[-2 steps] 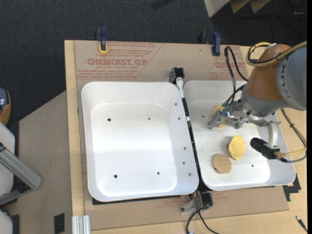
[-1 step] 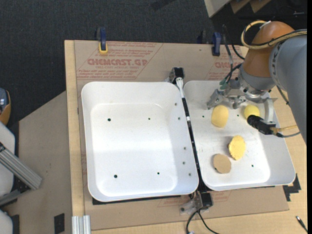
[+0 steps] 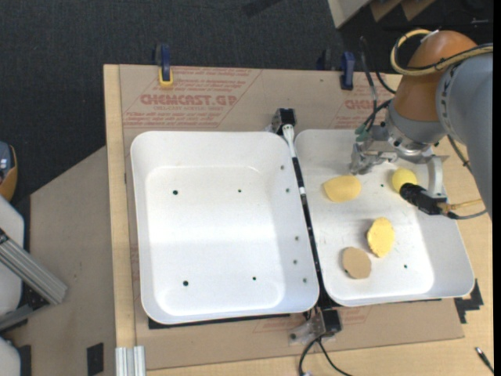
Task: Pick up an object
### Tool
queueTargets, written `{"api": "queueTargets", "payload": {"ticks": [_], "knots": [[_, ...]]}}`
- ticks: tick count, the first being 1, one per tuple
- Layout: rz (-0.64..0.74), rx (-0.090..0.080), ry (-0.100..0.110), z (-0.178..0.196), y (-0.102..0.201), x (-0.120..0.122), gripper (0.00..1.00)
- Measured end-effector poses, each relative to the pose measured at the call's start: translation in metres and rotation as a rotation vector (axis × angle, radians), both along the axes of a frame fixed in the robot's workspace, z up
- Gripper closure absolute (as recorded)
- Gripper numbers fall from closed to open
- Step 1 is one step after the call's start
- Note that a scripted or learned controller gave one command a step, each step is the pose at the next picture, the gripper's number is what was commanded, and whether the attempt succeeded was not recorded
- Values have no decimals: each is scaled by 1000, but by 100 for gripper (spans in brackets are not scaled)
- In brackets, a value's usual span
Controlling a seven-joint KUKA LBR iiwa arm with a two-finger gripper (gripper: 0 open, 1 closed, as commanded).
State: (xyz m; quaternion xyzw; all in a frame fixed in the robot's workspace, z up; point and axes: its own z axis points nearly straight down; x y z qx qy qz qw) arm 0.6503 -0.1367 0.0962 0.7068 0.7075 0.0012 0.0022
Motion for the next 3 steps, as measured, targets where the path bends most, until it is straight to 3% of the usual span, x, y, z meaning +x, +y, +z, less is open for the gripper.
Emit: {"api": "queueTargets", "payload": {"ticks": [1, 2, 3], "knots": [[-2, -1, 1, -12, -28, 17, 100], [-5, -3, 1, -11, -92, 16, 100], [-1, -2, -3, 59, -88, 15, 100]]}}
